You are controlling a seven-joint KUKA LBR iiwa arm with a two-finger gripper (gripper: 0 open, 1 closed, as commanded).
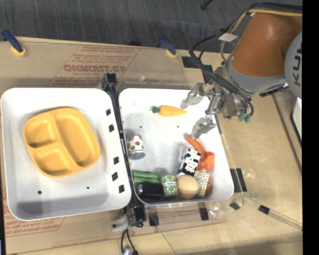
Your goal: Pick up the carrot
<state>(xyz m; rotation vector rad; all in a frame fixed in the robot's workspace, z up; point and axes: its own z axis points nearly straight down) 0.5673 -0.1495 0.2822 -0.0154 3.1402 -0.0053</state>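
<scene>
My claw (198, 110) hangs spread apart just right of the carrot (170, 110), a small can (135, 146) below it, "CHEMCAST" on the cardboard (69, 62).

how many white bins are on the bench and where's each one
2. The left bin holds a yellow divided tray. The right bin holds the carrot near its far edge, with other items clustered at its near edge.

bins (58, 203): smooth white plastic, slightly glossy
tray (61, 141): matt yellow plastic
carrot (170, 110): smooth orange plastic
claw (197, 112): bare grey metal
bench (266, 158): matt brown cardboard
</scene>
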